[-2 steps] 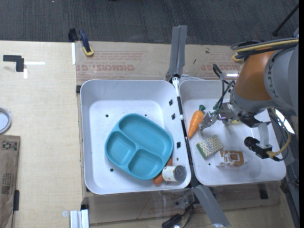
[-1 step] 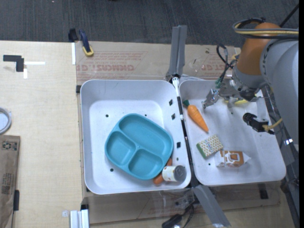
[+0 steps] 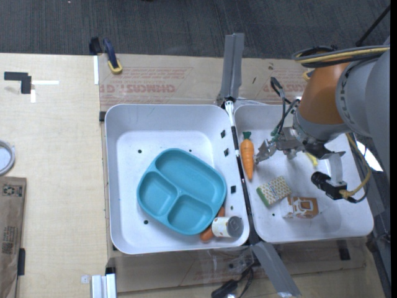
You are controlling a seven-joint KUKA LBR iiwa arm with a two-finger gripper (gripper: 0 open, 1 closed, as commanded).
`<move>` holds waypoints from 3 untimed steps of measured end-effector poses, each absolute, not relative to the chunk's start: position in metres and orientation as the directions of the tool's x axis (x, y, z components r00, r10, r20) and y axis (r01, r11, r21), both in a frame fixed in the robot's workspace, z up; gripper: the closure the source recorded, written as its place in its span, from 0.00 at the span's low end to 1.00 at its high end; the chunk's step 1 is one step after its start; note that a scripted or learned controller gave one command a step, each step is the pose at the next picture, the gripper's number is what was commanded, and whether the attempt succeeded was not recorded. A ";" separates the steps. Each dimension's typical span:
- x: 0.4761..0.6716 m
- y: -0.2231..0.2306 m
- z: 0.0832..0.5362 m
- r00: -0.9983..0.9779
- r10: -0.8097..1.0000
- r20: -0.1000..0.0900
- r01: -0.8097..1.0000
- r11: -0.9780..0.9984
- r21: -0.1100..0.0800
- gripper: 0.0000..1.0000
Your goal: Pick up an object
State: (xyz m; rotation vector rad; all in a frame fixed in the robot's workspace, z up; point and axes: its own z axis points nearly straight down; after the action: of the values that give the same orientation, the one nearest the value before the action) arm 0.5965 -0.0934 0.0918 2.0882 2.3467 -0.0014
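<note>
Right of centre in the frame, the tool (image 3: 280, 149) is seen above the right bin (image 3: 347, 225), near a carrot (image 3: 247, 157); whether it is apart or together cannot be told, perhaps through blur.

My arm (image 3: 363, 95) reaches in from the right, its orange band (image 3: 322, 95) above the wrist, which bends downward. The gripper (image 3: 273, 149) hangs low at its end, pointing left. Cables loop around the wrist.
</note>
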 end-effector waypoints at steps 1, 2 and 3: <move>0.628 -0.152 0.091 -0.041 0.999 -0.002 0.999 0.041 0.000 0.00; 0.628 -0.153 0.101 -0.044 0.999 -0.004 0.999 0.044 0.000 1.00; 0.628 -0.152 0.100 -0.043 0.999 -0.004 0.999 0.043 0.000 0.00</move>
State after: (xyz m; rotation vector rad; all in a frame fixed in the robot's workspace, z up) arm 0.6284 -0.1525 0.1005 2.1709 2.2675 -0.0044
